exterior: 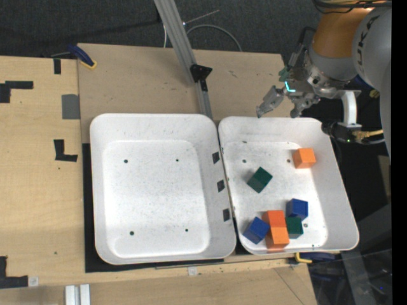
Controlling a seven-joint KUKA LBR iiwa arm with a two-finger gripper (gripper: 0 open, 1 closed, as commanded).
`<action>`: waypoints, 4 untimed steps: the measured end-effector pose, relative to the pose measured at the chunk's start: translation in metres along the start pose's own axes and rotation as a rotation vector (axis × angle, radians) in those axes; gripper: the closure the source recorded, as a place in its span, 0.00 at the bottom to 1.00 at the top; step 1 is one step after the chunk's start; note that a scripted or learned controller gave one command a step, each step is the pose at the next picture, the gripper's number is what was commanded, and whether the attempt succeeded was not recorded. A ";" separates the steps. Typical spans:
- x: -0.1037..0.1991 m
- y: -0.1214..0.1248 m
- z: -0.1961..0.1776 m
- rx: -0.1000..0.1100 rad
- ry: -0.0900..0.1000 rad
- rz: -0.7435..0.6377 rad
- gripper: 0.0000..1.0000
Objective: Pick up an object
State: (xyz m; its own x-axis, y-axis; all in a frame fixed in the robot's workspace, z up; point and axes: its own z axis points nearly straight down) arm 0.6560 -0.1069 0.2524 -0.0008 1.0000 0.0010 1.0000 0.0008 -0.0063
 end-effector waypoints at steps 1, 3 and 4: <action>0.000 0.001 -0.003 -0.005 -0.002 -0.001 0.00; 0.012 -0.015 0.095 0.000 -0.001 0.000 0.00; 0.010 -0.025 0.145 0.001 -0.002 0.000 0.00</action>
State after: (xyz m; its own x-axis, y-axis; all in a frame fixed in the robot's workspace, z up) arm 0.6298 -0.0964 0.1078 -0.0009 1.0000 -0.0005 1.0000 0.0009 -0.0071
